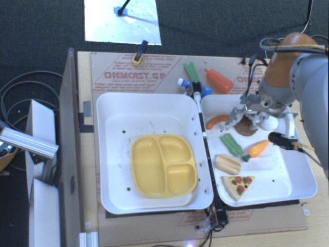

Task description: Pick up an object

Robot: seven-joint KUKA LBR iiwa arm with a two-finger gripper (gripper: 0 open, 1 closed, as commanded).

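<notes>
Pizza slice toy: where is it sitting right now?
In the camera view, the pizza slice lies in the right bin near its front edge, just below the bread roll and beside the divider between bins.

The light is bright and even, coming from above. The two white bins (154, 104) glare slightly, shadows are soft, and the picture looks a little grainy.
</notes>
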